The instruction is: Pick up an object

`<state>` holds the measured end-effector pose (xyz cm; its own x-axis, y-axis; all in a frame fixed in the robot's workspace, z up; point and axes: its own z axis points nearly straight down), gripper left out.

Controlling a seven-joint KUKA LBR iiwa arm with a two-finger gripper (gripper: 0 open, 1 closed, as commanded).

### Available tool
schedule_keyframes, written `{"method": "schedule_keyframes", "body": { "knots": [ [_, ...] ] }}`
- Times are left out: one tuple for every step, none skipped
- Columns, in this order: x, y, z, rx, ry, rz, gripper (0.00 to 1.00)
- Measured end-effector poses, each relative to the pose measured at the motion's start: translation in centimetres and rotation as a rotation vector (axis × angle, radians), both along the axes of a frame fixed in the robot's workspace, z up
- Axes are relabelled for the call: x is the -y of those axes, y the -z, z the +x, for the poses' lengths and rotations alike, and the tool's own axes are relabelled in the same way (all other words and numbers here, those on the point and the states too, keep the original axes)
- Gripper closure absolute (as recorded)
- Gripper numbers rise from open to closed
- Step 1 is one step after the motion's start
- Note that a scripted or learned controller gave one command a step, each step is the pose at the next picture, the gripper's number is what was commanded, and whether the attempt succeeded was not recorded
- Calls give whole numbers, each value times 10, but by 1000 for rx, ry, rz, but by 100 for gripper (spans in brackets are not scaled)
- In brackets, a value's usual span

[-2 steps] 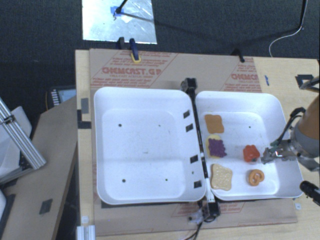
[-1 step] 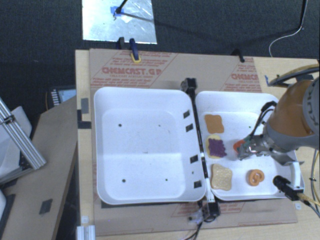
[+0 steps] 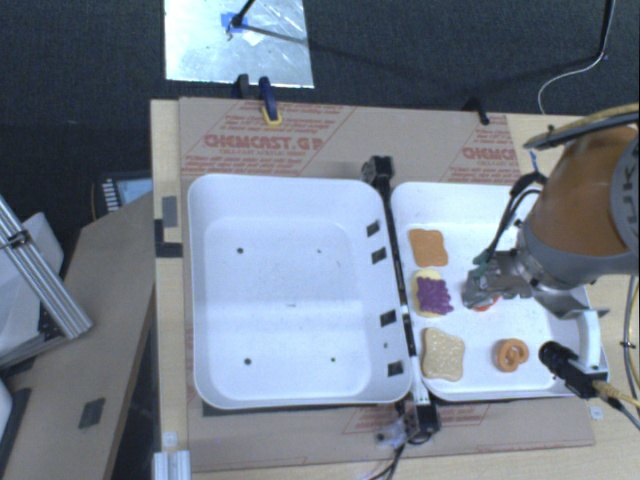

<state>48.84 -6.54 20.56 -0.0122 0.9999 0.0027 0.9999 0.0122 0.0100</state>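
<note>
In the right bin (image 3: 470,196) lie an orange-brown slice (image 3: 427,246), a purple bunch of grapes on a yellow piece (image 3: 433,295), a pale bread slice (image 3: 443,354) and an orange pretzel-like ring (image 3: 511,355). My gripper (image 3: 482,290) hangs low over the middle of the right bin, just right of the grapes. A bit of red (image 3: 484,305) shows right under the gripper; what it is I cannot tell. The grey arm with its orange band (image 3: 585,203) comes in from the right and hides the bin's right side.
The left bin (image 3: 290,288) lies beside the right one, with a black clip strip (image 3: 390,268) along the shared rim. Both rest on a cardboard sheet (image 3: 330,133). A silver foil square (image 3: 238,26) lies beyond the bench.
</note>
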Motion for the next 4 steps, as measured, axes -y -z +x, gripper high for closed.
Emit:
{"method": "schedule_keyframes", "body": {
  "knots": [
    [-44,-117,0,3,1,-2,100],
    [-106,-142,-1,-5,1,0,100],
    [-145,-242,17,4,4,1,100],
    [-189,-286,-2,-4,4,0,100]
  ]
}}
